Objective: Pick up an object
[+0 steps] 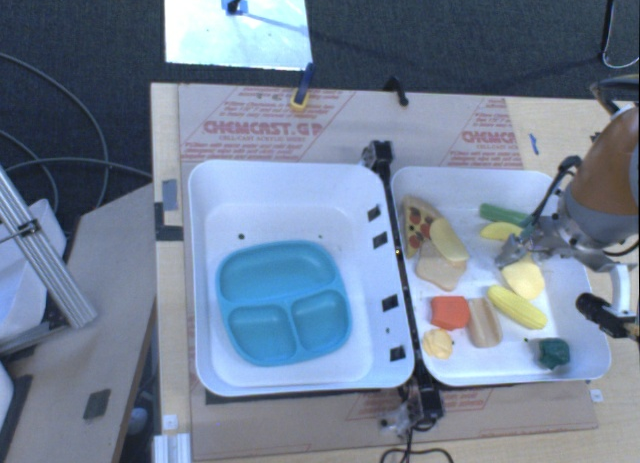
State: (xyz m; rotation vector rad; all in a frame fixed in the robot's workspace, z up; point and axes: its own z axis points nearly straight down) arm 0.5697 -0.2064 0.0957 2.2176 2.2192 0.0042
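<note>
I'm sitting in the approach step of the pick, nothing lifted yet by my read. The arm [610, 176] is reaching in from the right over the right bin [470, 179], and the gripper [520, 248] is hanging low at the bin's right side, right over a pale yellow rounded piece [523, 278] that looks like a lemon or similar toy food. I'm treating that piece as the likeliest target, but that's a guess. It's lying on the bin floor just below the gripper tip, touching or nearly touching it; I can't tell which. I can't tell the jaw opening from this angle either, the metal parts are blurring together, and I'm not seeing anything clearly clamped. Neighbours are crowding it: a yellow corn cob [518, 307] just below, a small yellow piece [498, 232] and a green strip [502, 214] just above, a tan slice [438, 271] to the left. Next move is needing a straight descent centred on the piece, then a close without nudging the corn. The left bin [290, 186] is holding a blue divided tray [284, 300], well apart from all this.
</note>
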